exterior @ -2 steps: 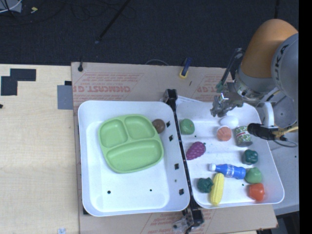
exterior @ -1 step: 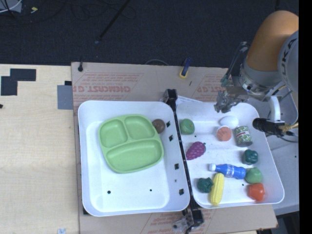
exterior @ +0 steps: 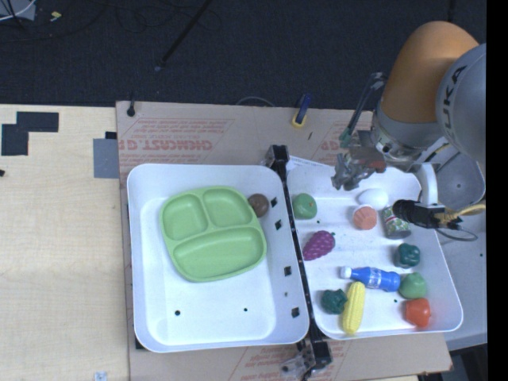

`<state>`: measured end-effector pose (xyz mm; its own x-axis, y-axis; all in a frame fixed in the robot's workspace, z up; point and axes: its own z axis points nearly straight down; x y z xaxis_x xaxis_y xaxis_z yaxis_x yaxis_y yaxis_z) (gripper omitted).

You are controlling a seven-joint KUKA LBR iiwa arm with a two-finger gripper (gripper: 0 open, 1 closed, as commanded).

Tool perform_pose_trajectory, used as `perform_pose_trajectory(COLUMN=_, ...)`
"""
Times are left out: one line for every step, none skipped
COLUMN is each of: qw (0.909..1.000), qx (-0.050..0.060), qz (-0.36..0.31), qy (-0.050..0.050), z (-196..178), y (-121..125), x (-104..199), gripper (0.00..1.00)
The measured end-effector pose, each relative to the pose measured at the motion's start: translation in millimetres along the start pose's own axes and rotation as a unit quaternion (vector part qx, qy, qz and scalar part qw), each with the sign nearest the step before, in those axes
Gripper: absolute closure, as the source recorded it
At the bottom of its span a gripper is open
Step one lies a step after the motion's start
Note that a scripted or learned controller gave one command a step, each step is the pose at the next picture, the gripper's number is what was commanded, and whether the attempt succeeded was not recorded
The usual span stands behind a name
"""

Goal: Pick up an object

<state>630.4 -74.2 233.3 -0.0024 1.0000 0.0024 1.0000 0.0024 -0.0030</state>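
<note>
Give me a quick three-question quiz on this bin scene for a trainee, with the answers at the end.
1. True or false: the green tray lies in the left bin.
2. Which lies nearest the corn: A) grapes, B) blue bottle, C) brown ball?
3. Fill in: the gripper is over the ____ bin.

Key: 1 true; 2 B; 3 right.
</note>
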Motion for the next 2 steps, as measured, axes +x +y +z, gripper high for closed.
perform_pose_trajectory(qw=1.0000, qx=0.001, qz=0.000, qy=0.000, z=-2, y=-28, x=45, gripper=1.00)
perform_pose_trajectory(qw=1.0000, qx=0.001, qz=-0.001, qy=0.000, z=-3, y=-36, x=94, gripper=1.00)
